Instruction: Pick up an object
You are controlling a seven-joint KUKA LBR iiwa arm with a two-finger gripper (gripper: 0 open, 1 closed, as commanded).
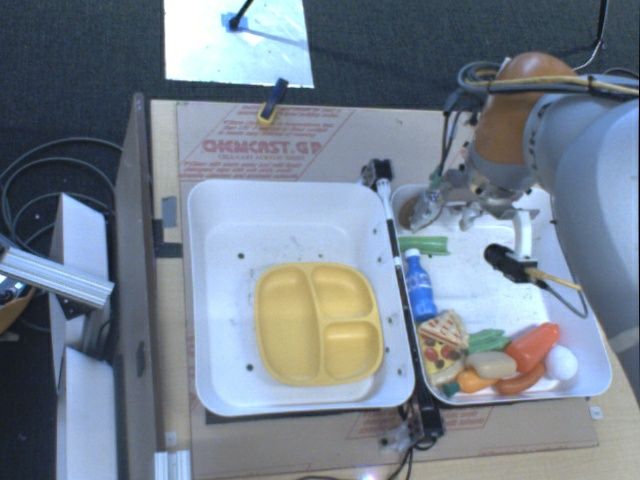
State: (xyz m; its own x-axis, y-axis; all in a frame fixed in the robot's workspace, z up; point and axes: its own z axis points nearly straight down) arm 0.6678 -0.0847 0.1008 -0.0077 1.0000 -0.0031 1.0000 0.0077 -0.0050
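The arm [560, 138] bends over the right bin's [590, 363] far end (gripper [480, 208] state unclear).

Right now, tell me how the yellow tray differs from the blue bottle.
The yellow tray lies flat in the left bin, broad, with three compartments. The blue bottle lies on its side in the right bin, slim, with a white cap, against the dividing wall. Both sit apart from the gripper.
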